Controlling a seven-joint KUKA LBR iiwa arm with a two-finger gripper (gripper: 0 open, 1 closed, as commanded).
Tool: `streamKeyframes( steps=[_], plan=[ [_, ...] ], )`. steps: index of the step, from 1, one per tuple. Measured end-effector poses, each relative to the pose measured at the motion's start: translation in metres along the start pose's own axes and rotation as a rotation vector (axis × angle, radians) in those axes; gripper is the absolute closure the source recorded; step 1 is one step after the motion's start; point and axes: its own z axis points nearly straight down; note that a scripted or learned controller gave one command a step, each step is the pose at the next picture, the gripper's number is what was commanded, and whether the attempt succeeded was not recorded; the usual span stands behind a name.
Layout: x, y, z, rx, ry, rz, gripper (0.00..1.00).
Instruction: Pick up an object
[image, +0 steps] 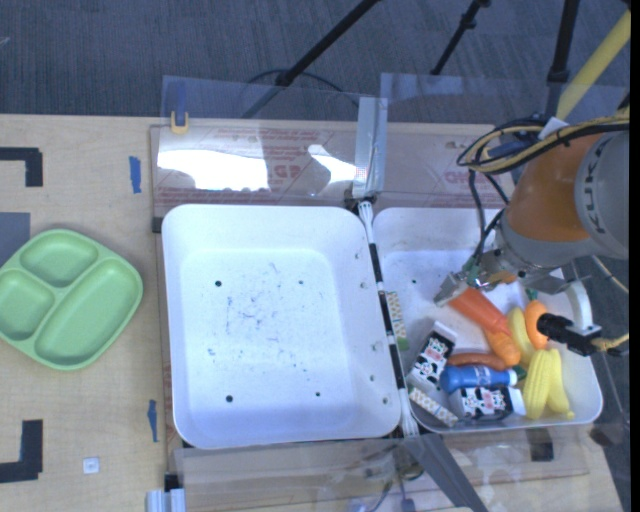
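Gripper (470, 283), grip state unclear, hovers right of frame over the carrot (487, 315): likely light, rigid, smooth; grasp it mid-length across its width.

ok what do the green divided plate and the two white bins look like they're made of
Green divided plate: probably moulded plastic, a matte even pale green with soft rounded compartment edges. Left bin and right bin: likely thin formed plastic, smooth white with rounded corners; the left one shows faint blue scuff marks.
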Motion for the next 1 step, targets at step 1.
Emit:
streamKeyframes(
  steps=[1],
  plan=[
    [0.0417, 0.0086, -0.0862, 0.009, 0.004, -0.219, 1.0]
  ],
)
